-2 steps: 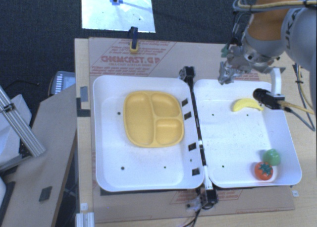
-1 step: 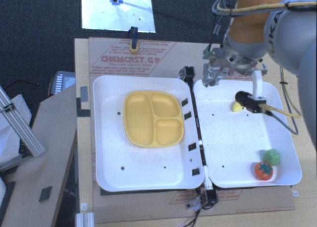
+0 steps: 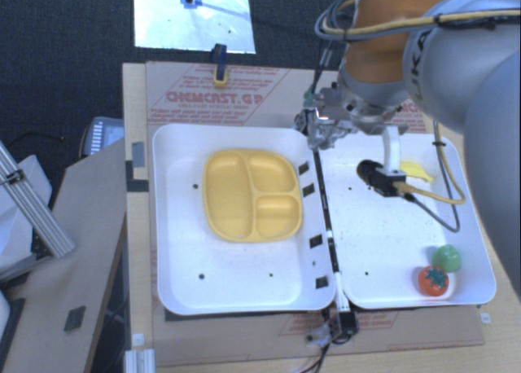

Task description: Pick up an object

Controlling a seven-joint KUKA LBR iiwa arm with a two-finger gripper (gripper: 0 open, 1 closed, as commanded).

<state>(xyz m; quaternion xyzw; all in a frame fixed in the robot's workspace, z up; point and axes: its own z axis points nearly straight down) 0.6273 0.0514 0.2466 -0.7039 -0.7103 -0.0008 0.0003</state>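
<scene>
Gripper (image 3: 319, 130) low over the far edge of the two bins, right at the seam where the left bin (image 3: 163, 225) meets the right bin (image 3: 383, 253). Open or closed: cannot tell, tip too dark and cluttered. Nothing seen clamped in it. Grey arm (image 3: 468, 62) reaching in across the far right corner of the right bin, orange band (image 3: 392, 13) above the wrist.

Left bin: yellow divided tray (image 3: 248, 196) flat at the centre, three compartments, well clear of all four edges.

Right bin: small yellow piece (image 3: 417, 172) near the far edge, toward the right side, partly behind robot hardware. Green object (image 3: 446, 258) close to the near right corner, touching or just beside an orange ball (image 3: 433, 281) that lies nearer the near edge. All three apart from the gripper.

Printed cardboard sheet (image 3: 220, 96) under both bins, showing beyond the far edge.
</scene>
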